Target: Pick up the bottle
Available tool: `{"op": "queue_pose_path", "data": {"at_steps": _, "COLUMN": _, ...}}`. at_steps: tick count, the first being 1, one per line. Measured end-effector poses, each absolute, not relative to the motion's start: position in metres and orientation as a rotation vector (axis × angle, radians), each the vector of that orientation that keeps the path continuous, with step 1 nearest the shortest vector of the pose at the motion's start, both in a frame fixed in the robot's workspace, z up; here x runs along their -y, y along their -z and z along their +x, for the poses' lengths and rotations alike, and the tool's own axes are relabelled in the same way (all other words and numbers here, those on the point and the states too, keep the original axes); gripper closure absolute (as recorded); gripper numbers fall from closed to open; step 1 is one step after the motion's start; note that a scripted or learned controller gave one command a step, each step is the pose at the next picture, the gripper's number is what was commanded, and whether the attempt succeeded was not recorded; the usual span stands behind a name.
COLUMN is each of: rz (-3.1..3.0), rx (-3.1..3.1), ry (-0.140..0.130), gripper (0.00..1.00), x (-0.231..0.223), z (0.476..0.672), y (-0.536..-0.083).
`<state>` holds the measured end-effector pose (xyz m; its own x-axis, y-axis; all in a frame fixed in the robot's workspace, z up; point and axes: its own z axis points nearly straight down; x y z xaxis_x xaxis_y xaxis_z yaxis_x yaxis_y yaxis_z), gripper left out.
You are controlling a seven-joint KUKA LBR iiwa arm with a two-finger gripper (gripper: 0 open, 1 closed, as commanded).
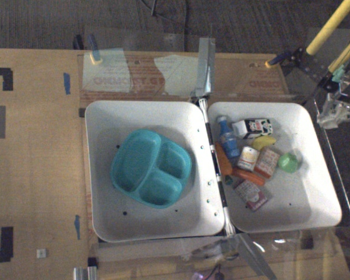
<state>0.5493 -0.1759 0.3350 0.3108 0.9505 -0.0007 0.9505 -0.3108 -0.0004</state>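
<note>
Because it lies against the right bin's (315, 156) left wall, the bottle (227, 139) offers little finger room on that side. Just beside it crowd a carrot (223, 160), small cartons (258, 159) and a banana (265, 142). The claw's (333, 111) state I cannot tell.

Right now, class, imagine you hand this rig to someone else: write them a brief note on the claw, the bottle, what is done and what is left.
Claw: at the right edge, outside the right bin; grip state unclear.
Bottle: blue, lying in the right bin by the divider, beside a carrot and small cartons.
Left bin: holds a teal tray.
Done: nothing; bottle not lifted.
Left: reach in, grasp, lift.
</note>
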Motion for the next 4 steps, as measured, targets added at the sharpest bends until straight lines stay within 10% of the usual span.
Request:
{"op": "queue_pose_path", "data": {"at_steps": 1, "rz": 2.711, "rx": -1.581, "ry": -0.001, "gripper": 1.00, "x": 0.194, "z": 0.577, "y": -0.320}}
{"op": "queue_pose_path", "data": {"at_steps": 2, "rz": 2.856, "rx": -1.316, "ry": 0.004, "gripper": 1.00, "x": 0.191, "z": 0.527, "y": -0.327}}
{"op": "queue_pose_path", "data": {"at_steps": 4, "rz": 3.083, "rx": -0.601, "ry": 0.002, "gripper": 1.00, "x": 0.194, "z": 0.578, "y": -0.325}}
